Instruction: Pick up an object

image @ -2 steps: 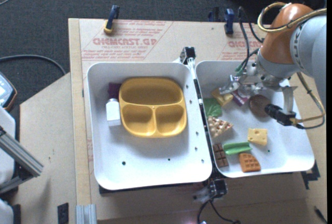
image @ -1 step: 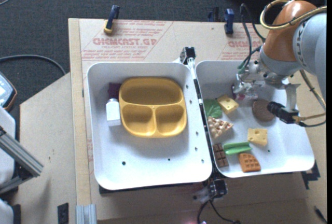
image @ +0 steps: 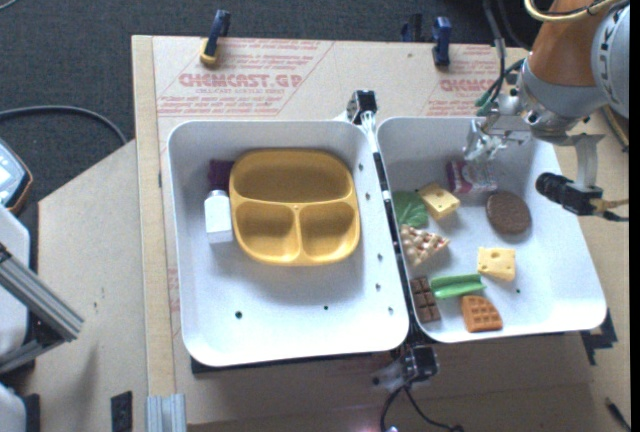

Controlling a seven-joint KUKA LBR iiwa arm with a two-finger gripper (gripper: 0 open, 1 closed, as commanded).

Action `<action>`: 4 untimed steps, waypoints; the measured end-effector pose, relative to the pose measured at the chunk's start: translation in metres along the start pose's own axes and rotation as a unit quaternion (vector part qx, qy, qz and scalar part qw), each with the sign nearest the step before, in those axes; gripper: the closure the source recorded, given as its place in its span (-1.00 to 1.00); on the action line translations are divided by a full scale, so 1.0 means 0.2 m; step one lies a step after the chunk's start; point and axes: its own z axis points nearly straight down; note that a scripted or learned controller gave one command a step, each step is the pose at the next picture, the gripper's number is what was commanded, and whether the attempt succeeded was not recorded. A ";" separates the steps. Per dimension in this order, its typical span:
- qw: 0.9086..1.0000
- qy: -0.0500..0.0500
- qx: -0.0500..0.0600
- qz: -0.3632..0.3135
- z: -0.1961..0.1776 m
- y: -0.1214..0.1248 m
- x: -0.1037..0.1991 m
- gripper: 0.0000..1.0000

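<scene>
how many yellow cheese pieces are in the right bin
2: one cheese wedge near the bin's middle, left of the brown cookie; another cheese wedge lower right, above the waffle. The gripper may hide more.

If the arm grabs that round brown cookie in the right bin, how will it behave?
The brown cookie lies flat and looks thin, so fingers may struggle to get under its edge. It probably stays stiff, seems light, and being round could roll if tipped on edge.

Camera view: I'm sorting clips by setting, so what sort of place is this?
Probably a robot lab's grasping bench: a clamped board bearing two white bins, toy food, and an arm's gripper.
</scene>
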 end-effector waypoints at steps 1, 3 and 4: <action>1.000 0.000 -0.001 0.000 -0.27 0.01 0.00 1.00; 1.000 0.002 0.006 -0.001 -0.37 -0.36 0.38 1.00; 1.000 0.002 0.006 -0.001 -0.31 -0.50 0.53 1.00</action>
